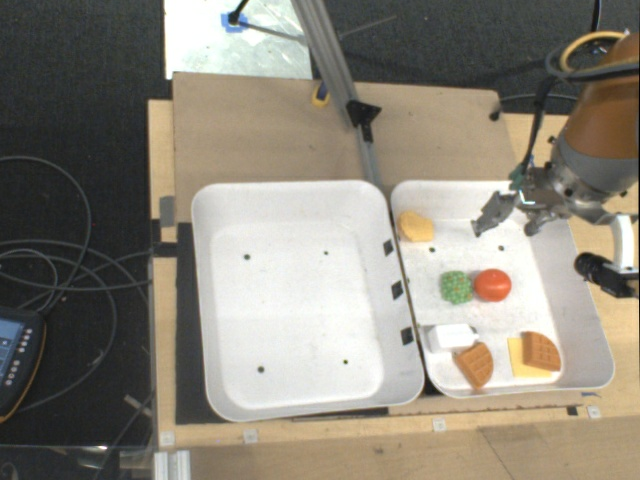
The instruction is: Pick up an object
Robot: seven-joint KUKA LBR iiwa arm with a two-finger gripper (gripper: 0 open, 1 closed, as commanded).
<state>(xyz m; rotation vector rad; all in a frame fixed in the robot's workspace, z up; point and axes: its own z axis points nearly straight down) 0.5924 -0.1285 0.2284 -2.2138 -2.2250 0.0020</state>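
Note:
The right bin [580,313] holds several small objects: a yellow lump [416,228] near its back left corner, a green ball [456,287] beside a red ball [492,285] in the middle, a white block [451,337], an orange wedge [475,364] and an orange piece on a yellow slab [534,355] along the front. My gripper [514,213] hangs over the back of this bin, right of the yellow lump and above the red ball. Its two dark fingers are spread apart with nothing between them.
The left bin [290,298] lies beside the right one, joined by black clips at the shared wall. A grey pole [335,63] slants across the bench behind the bins. Cables trail on the floor at the left.

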